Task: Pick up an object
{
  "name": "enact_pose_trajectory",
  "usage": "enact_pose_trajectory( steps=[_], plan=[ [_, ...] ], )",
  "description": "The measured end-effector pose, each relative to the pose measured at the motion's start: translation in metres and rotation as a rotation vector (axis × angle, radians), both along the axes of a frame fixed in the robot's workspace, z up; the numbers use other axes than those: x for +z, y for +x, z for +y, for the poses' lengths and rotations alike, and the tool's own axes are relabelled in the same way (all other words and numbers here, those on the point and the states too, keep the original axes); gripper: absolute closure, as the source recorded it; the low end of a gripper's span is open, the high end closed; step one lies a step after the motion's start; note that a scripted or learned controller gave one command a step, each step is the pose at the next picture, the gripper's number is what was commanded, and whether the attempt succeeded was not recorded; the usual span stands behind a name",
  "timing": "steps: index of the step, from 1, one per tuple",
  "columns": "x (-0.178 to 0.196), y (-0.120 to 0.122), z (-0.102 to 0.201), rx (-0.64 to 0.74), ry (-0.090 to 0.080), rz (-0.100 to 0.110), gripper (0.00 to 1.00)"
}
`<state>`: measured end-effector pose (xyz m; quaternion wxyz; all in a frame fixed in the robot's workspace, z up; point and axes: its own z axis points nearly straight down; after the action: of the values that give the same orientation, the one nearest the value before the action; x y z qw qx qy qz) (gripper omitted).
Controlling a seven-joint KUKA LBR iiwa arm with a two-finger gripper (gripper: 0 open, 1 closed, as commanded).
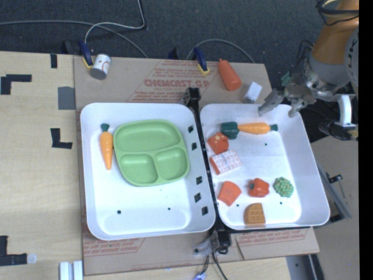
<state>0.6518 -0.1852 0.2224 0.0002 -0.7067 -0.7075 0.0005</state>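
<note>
The gripper (284, 103) hangs at about two o'clock from the middle of the right bin (309, 156), just above that bin's far right corner, with its two grey fingers (269, 105) spread apart and nothing between them. The nearest thing to it is a carrot with a dark green top (247, 128), lying flat just inside the far wall, a little toward seven o'clock from the fingertips and apart from them. Toward six o'clock from the carrot sit a red tomato-like piece (218, 143) and a red-and-white checked block (225, 162), touching or nearly so. Along the near side of this bin lie an orange wedge (229, 193), a red pepper (259, 187), a green broccoli floret (283, 186) and a brown waffle-like piece (254, 214). The left bin (93, 203) holds a green divided plate (152, 152) with a second carrot (106, 146) at its nine o'clock. On the cardboard beyond the bins rest an orange bottle-shaped toy (229, 75), a small pale cube (253, 91) and a small can (100, 65).
</note>
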Motion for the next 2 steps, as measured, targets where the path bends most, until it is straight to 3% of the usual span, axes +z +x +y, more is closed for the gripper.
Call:
enact_pose_trajectory(
  steps=[1, 2],
  plan=[
    [-0.099, -0.026, 0.083, 0.001, 0.002, 0.003, 0.0],
    [-0.129, 0.019, 0.067, -0.003, 0.011, 0.006, 0.0]
  ],
)
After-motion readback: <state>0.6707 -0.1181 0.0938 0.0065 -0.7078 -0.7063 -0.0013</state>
